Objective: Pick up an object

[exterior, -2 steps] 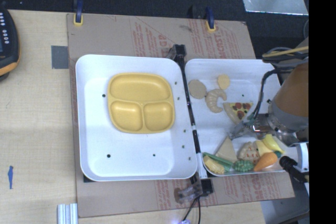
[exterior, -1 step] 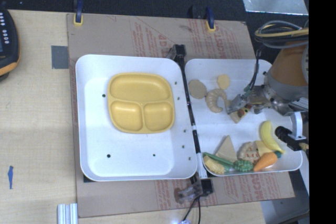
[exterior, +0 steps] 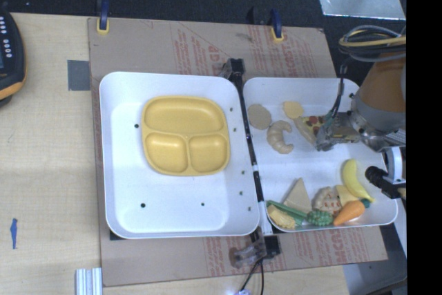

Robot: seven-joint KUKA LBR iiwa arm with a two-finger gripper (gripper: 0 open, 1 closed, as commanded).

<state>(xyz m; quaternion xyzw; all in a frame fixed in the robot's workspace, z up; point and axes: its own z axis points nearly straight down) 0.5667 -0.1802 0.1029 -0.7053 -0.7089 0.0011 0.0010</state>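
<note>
The right white bin (exterior: 304, 161) holds toy food. In its upper half lie a round tan biscuit (exterior: 260, 116), a croissant (exterior: 280, 137), a small yellow disc (exterior: 293, 108) and a pizza slice (exterior: 307, 124). My gripper (exterior: 324, 139) is low inside this bin, at the right end of the pizza slice and partly covering it. A banana (exterior: 355, 179), a carrot (exterior: 349, 212), a sandwich wedge (exterior: 298, 195), a corn cob (exterior: 280, 216) and a green vegetable (exterior: 319, 218) lie along the bin's front. The grey arm (exterior: 380, 100) reaches in from the right.
The left white bin (exterior: 121, 204) holds a yellow three-section plate (exterior: 185, 133). A raised divider (exterior: 247, 141) separates the two bins. Both sit on a cardboard sheet (exterior: 173, 45) clamped at the back. A black and orange device (exterior: 8, 55) rests at the bench's far left.
</note>
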